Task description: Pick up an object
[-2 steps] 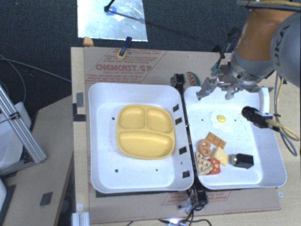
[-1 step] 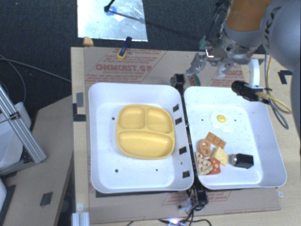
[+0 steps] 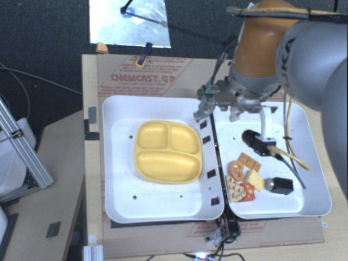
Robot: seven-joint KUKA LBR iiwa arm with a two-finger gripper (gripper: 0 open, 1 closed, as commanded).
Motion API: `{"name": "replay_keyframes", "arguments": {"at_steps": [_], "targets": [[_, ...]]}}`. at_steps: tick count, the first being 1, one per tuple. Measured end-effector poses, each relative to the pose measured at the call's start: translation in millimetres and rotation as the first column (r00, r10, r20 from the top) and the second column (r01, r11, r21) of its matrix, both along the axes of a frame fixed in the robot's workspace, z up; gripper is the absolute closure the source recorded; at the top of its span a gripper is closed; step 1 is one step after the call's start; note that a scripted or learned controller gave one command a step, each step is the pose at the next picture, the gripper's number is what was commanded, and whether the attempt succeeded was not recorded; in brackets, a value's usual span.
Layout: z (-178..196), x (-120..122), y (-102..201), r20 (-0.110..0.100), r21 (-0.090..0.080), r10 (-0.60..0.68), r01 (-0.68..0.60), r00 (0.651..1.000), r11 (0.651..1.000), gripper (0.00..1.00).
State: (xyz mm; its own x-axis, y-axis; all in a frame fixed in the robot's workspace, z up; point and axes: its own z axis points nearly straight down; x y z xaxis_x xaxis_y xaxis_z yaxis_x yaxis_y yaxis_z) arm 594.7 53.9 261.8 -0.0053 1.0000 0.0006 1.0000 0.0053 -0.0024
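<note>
1. Far left, a metal frame (image 3: 19, 145) leans over the bench edge, well apart from the bins.
2. A brown cardboard sheet (image 3: 163, 72) lies under both bins. Its red print reads "CHEMCAST"; the characters after that are too blurred to read. Beyond it lies a shiny, crinkled foil sheet (image 3: 130, 12).
3. The left bin (image 3: 117, 145) is smooth white plastic with rounded corners. A yellow plate (image 3: 166, 151) sits near its middle: glossy, rounded, with three compartments. Bare floor rings it on all sides, widest toward the near and left walls.
4. Small black tabs (image 3: 206, 140) run along the ridge where the two bins meet.
5. My pincer (image 3: 223, 103) hangs over the far end of that ridge, close to the back rims. I cannot tell whether it is wide or narrow.
6. The right bin (image 3: 307, 192) holds the small pieces, bunched near the ridge on the near side: a waffle square (image 3: 249, 161), a pretzel (image 3: 236, 171), a cheese wedge (image 3: 255, 179) and a pizza slice (image 3: 239, 191), all touching or just beside each other.
7. A black block (image 3: 281, 185) lies just to the right of the cheese wedge. Open floor runs from it to the right wall.
</note>
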Motion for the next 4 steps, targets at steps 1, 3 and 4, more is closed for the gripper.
{"name": "replay_keyframes", "arguments": {"at_steps": [1, 3, 4], "targets": [[12, 3, -1, 0.005, 0.000, 0.004, -0.004, 1.000, 1.000, 1.00], [148, -27, 89, 0.018, 0.004, 0.003, -0.003, 1.000, 1.000, 1.00], [130, 12, 160, 0.008, 0.002, 0.002, -0.002, 1.000, 1.000, 1.00]]}}
